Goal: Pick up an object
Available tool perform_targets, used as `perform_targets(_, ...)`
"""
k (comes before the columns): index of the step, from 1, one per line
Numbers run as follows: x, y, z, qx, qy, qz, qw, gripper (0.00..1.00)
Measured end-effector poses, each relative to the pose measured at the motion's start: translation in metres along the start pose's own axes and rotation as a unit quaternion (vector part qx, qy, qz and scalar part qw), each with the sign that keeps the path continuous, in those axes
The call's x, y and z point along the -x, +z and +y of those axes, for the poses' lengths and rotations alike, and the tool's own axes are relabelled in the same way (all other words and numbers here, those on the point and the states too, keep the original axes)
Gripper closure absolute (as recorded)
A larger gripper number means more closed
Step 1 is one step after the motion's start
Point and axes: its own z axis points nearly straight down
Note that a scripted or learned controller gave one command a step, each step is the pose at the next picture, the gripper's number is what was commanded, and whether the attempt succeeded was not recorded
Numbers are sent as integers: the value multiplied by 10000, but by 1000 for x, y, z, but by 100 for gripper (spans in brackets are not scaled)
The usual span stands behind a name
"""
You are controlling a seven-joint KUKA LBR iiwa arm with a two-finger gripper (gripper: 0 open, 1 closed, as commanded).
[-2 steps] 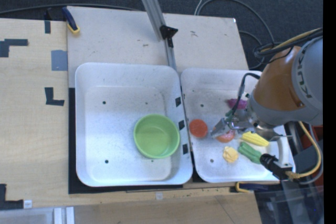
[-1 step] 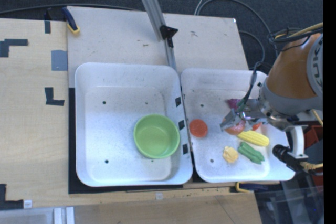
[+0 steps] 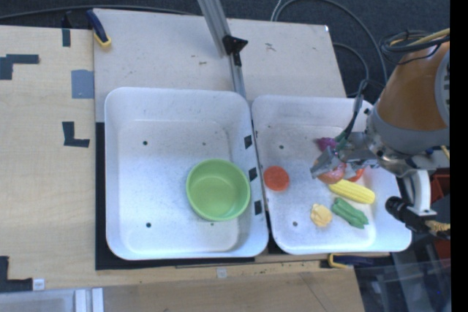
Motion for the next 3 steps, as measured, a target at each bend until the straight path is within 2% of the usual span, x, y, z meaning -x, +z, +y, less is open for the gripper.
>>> perform_targets(2, -103, -11, 24, -10, -30, 9, 10000, 100)
perform_targets(3, -148, -11, 21, -12, -27, 7, 10000, 100)
